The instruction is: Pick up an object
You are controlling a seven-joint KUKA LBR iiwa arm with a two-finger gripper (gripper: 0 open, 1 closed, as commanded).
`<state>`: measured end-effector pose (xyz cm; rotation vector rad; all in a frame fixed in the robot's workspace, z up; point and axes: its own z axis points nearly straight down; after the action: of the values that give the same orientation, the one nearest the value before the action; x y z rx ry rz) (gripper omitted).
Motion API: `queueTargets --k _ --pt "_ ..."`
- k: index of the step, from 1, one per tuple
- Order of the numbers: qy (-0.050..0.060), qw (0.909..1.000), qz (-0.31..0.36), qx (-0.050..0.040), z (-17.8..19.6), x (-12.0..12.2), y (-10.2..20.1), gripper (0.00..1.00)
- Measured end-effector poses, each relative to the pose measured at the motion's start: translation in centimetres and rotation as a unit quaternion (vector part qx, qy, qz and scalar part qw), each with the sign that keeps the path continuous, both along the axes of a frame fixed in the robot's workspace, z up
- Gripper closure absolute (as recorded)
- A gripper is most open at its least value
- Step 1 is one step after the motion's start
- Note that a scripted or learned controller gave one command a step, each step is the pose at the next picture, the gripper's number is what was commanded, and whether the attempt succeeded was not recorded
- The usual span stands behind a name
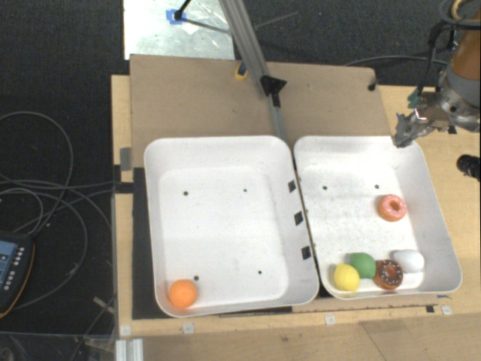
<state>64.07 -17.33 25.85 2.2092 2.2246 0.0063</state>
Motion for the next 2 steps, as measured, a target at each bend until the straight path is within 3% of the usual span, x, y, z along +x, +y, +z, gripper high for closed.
queueTargets --k 2 --pt "0.003 1.0000 0.002 0.0022 -1.1 -1.1 11.8 1.00"
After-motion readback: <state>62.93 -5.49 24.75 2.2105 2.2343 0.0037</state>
